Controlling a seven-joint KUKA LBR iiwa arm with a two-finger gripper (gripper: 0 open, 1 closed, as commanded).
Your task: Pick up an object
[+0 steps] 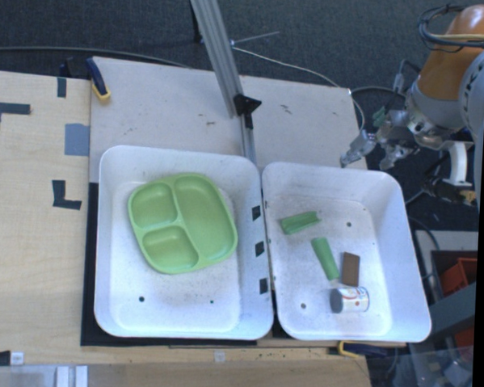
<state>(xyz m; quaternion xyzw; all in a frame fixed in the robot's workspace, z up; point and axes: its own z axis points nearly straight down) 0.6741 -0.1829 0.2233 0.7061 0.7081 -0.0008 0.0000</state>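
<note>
White right bin (388, 188) holds the candidates: two green blocks, one (299, 222) near its centre and one (325, 258) just below that, a brown block (350, 268) beside the latter, and a small can (349, 299) below both. The gripper (372, 147) hovers outside the bin's far rim, grasping nothing; whether its fingers are parted cannot be told. The nearest green block lies toward the bin's centre from the gripper, long axis roughly crosswise to the bin.
</note>
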